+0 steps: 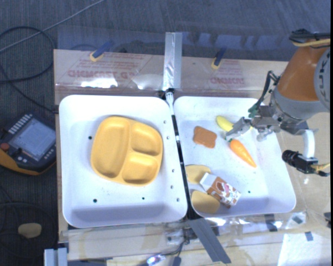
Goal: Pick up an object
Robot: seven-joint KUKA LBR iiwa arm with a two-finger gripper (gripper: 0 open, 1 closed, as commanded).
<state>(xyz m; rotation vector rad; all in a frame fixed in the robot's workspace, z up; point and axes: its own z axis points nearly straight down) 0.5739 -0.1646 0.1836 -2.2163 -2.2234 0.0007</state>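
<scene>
My gripper (248, 133) hovers over the right bin (277, 195), at its upper right part. It stands open, with nothing between its fingers. An orange carrot (243, 152) lies just below and in front of it, pointing down-right. A small yellow piece (224, 123) lies just left of the gripper. A brown-orange flat piece (205, 137) rests further left. Near the bin's front left sits a small printed carton (222, 190) on top of two pale yellow flat pieces (205, 203).
The left bin (77, 204) holds a yellow divided plate (127, 149). A grey divider strip (177, 148) runs between the bins. A black part with a cable (297, 159) juts out at the right bin's right rim. A teach pendant (22, 143) lies on the floor at left.
</scene>
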